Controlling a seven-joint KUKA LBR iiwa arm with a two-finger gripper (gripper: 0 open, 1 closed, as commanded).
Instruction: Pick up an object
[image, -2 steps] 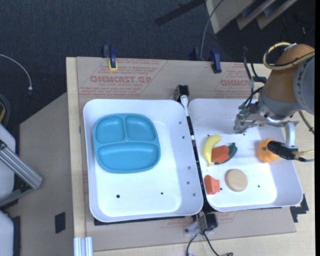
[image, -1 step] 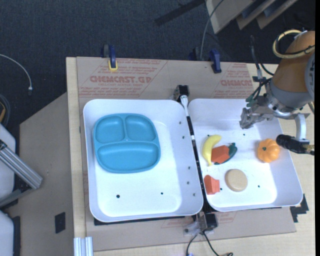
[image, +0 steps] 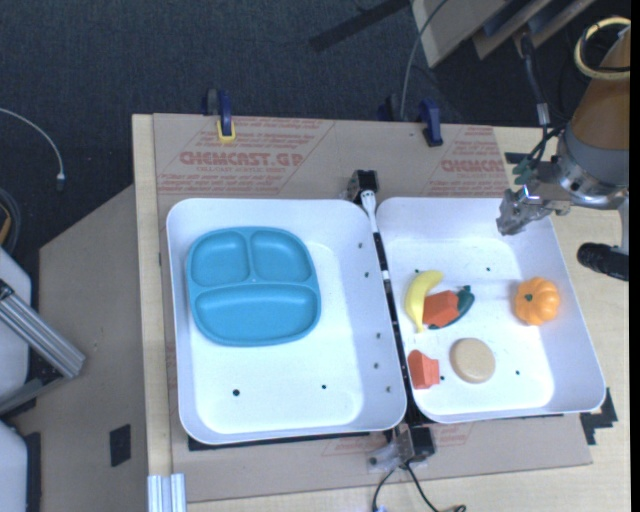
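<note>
Step now: the arm has to reach down and pick up one toy. This is my guess from how things lie.
End effector: the end effector (image: 516, 215) hangs over the far right part of the right bin (image: 575, 395). It has nothing in it that I can see. I cannot tell how far it is open, it looks too small and dark.
Nearest toy: the little orange pumpkin (image: 537, 300) sits just in front of the end effector and a bit to its right. It stands alone, apart from the other toys.
Other toys: the yellow banana (image: 420, 295) lies in front and off to the left of the end effector. A red and orange toy with a green tip (image: 446, 307) touches the banana. A tan round cookie (image: 472, 360) and a small red block (image: 424, 370) lie further to the front.
Far away: the blue plate (image: 254, 286) sits in the left bin (image: 300, 415), well off to the left of the end effector.
Good way: I would go for the pumpkin, since it is near and has room all around it. Come straight down over its middle.
Watch out: the pumpkin is round and may roll or slip. The bin wall is near on the right, so stay off it.
</note>
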